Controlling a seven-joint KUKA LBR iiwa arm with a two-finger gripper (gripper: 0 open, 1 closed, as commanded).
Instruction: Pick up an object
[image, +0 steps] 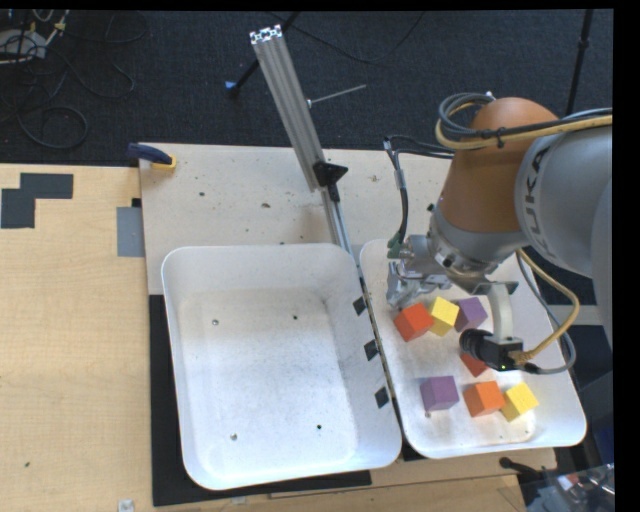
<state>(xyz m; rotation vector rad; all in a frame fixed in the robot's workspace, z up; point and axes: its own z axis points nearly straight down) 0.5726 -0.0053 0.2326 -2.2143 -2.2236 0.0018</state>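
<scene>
The gripper (405, 292) (grip state unclear) hangs in the right bin (560, 425) over coloured blocks (440, 392).

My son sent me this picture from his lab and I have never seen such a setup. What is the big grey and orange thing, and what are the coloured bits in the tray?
It is a robot arm, seen by one fixed camera looking down at a slant; the arm reaches in from the right. Its hand hangs low over the right white bin, close to an orange-red cube. I cannot tell whether it holds anything. In that bin also lie a yellow cube, a purple cube, another purple cube, an orange cube and a second yellow cube. The left white bin sits beside it. The job is simply to pick one object up.
</scene>
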